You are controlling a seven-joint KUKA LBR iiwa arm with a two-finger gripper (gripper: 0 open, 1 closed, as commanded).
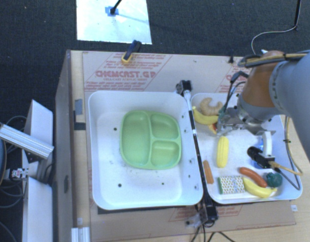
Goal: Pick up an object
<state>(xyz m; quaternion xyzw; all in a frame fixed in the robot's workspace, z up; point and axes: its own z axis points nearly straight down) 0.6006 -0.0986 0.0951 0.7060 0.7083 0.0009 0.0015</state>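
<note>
Pincer (221, 126) low in right bin; opening and contents indiscernible. Corn cob (222, 152) just below, long axis running straight away. Banana (204, 117) alongside.

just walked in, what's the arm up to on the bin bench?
The arm's gripper is down in the right bin, by the banana at the bin's far end and just above the corn cob. Nothing visibly sits between its fingers, so no pick is confirmed. A carrot, a sausage and a second banana lie loose nearer the camera. The left bin holds a green divided plate.
</note>
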